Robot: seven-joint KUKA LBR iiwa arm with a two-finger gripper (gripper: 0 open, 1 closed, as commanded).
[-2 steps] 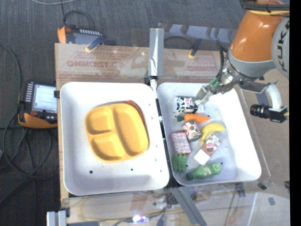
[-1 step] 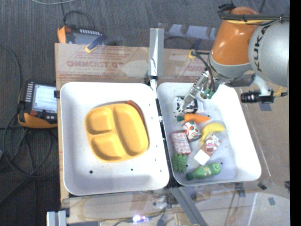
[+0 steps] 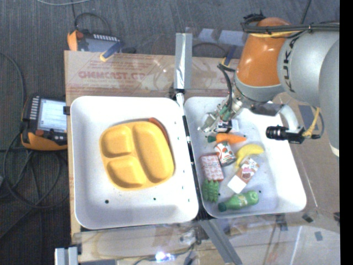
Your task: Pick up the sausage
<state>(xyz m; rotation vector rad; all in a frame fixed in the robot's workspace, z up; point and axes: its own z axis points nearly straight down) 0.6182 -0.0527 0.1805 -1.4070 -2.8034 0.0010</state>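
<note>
Arm (image 3: pixel 309 65): grey, entering from the right edge of the frame; orange band (image 3: pixel 262 54) sits at upper right, above the wrist
Gripper (image 3: pixel 217 125): low over the upper left corner of the right bin (image 3: pixel 298 203); just above the carrot; whether it is open or closed cannot be told; nothing is visibly held
Sausage (image 3: pixel 159 124): thin reddish-brown curve in the left bin (image 3: pixel 88 203), against the upper right edge of the yellow plate; largely hidden by the plate; well apart from the gripper, across the wall between the bins
Yellow plate (image 3: pixel 138 153): three compartments; centre of the left bin, turned at a slant
Carrot (image 3: pixel 234 138): orange; lies crosswise in the upper part of the right bin
Banana (image 3: pixel 249 150): just right of the carrot and below it
Red can (image 3: pixel 226 152): just below the carrot, touching the banana's left end
Red packet (image 3: pixel 212 167): flat; left of centre in the right bin
White block (image 3: pixel 236 185): lower centre of the right bin
Green vegetable (image 3: pixel 240 200): along the lower edge of the right bin
Handheld pendant (image 3: pixel 44 120): on the floor at the left edge of the frame
</note>
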